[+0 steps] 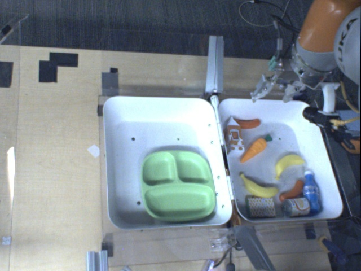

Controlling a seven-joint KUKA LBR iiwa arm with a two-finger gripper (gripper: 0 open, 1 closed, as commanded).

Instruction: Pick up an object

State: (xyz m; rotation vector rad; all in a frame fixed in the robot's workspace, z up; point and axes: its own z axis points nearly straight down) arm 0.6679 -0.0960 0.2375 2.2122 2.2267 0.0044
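Wooden bench (pixel 56 168), two shallow white bins.
Two-finger metal gripper (pixel 276 89) spread wide, grasping nothing, above right bin's (pixel 333 179) far rim; orange plastic carrot (pixel 254 149) inside.

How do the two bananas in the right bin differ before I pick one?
The upper banana lies near the bin's right wall, short and strongly curved, arching upward. The lower banana lies nearer the bin's middle, longer, flatter and sagging downward. The upper banana lies apart from its neighbours; the lower banana's right end meets a red-orange item, above a grey grater-like block. Both are yellow and lie flat in the right bin.
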